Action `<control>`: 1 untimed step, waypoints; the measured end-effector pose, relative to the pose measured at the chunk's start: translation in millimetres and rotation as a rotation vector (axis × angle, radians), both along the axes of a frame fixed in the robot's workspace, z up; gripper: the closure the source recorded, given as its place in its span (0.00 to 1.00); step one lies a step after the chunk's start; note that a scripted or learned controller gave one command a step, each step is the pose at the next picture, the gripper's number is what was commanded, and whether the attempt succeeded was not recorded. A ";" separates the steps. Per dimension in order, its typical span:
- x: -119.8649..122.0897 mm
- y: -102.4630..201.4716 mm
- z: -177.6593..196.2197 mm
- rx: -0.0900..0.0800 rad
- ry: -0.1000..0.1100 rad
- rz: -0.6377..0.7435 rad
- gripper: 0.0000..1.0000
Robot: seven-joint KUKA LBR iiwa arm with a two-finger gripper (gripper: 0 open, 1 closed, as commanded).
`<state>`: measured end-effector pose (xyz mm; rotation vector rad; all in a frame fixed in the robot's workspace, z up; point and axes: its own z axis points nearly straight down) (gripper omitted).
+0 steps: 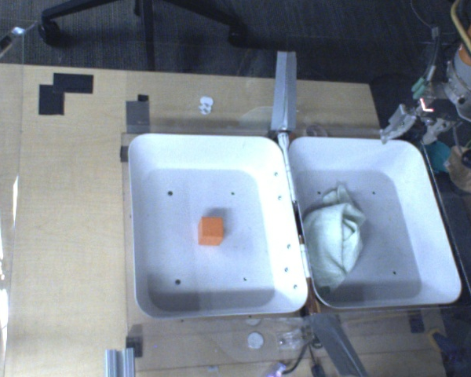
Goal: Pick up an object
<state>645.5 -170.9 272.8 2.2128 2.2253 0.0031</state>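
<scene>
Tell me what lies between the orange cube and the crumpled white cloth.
In the camera view, bare white bin floor, then the two bins' adjoining rims, separate the orange cube from the crumpled white cloth.

Probably a robotics lab: a pale wooden worktop with fixed white bins, cabling, and an office-chair base on far carpet.

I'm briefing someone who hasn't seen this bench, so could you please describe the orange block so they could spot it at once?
Start with the two shallow white bins side by side on the wooden bench. In the left bin, near the middle of its floor, sits the orange block. It is small, cube-like and brightly coloured, alone in its bin, unlike the crumpled white cloth in the right bin.
</scene>
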 end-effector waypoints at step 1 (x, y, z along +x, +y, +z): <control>-2.5 13.1 -155.1 0.000 0.000 0.305 0.00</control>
